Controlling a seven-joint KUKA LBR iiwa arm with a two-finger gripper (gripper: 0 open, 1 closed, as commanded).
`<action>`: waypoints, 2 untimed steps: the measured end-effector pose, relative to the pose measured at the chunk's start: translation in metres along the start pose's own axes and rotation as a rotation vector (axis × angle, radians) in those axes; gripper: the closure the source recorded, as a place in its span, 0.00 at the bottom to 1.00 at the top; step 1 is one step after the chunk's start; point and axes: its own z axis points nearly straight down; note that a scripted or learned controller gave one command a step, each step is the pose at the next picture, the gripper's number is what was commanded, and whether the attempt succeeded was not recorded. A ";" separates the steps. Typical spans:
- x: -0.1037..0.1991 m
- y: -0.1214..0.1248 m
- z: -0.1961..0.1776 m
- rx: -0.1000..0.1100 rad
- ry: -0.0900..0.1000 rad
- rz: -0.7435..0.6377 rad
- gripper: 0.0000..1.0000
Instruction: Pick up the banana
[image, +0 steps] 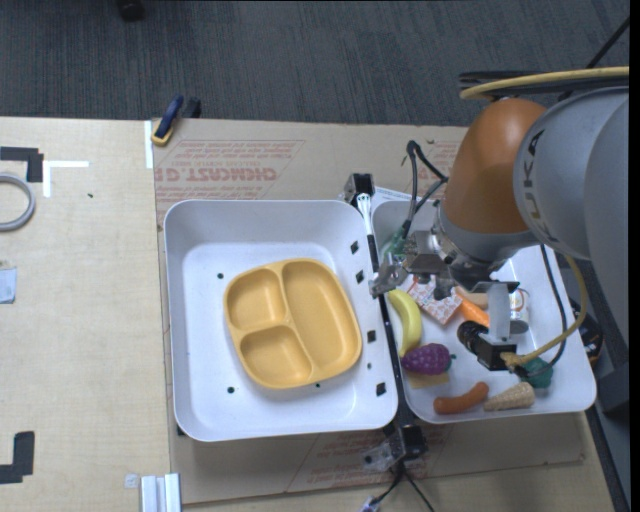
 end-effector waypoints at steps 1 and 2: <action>0.001 0.002 0.000 -0.001 0.000 -0.558 0.00; 0.007 -0.014 0.000 -0.003 -0.001 -0.784 0.00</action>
